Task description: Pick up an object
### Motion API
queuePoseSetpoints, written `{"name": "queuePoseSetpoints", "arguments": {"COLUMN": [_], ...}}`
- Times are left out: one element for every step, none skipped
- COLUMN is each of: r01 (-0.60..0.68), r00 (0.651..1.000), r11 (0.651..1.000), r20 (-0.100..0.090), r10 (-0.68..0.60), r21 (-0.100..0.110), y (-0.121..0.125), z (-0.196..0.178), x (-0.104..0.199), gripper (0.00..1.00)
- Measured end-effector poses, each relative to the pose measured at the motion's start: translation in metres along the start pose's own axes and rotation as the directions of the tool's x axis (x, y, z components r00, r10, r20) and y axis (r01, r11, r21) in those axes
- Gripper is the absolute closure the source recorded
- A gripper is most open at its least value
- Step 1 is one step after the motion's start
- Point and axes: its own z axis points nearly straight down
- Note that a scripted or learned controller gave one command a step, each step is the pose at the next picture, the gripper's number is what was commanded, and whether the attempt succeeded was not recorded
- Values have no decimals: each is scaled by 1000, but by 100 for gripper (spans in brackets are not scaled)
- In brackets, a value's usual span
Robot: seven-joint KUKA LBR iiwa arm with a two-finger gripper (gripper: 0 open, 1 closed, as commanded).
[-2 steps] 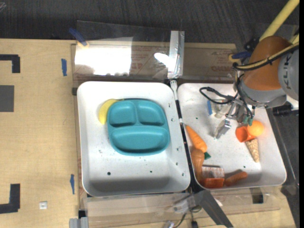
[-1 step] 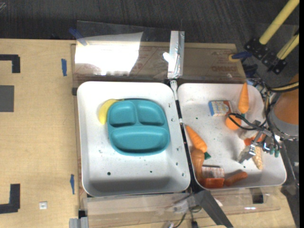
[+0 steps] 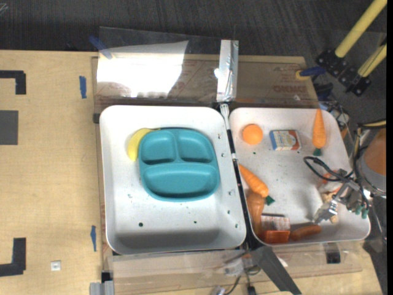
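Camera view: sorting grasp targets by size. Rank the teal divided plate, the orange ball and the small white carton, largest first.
1. teal divided plate, by far the largest
2. small white carton
3. orange ball, only slightly smaller than the carton, so that order is unsure

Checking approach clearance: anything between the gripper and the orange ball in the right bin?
Nothing visible stands in that line. The gripper sits low at the right bin's right side; the orange ball lies near the upper left corner. The small box lies just right of the ball, a carrot below it.

We see bright, even light. A white shine glares on the clear sheet (image 3: 144,72) up top. Shadows are soft. The picture looks a little fuzzy.
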Motion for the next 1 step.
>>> {"name": "queuePoseSetpoints", "arguments": {"r01": [1], "r00": [1000], "r11": [1000], "r20": [16], "r10": [-1], "r21": [-2], "y": [1], "z": [-13], "x": [-5], "gripper": [100]}}
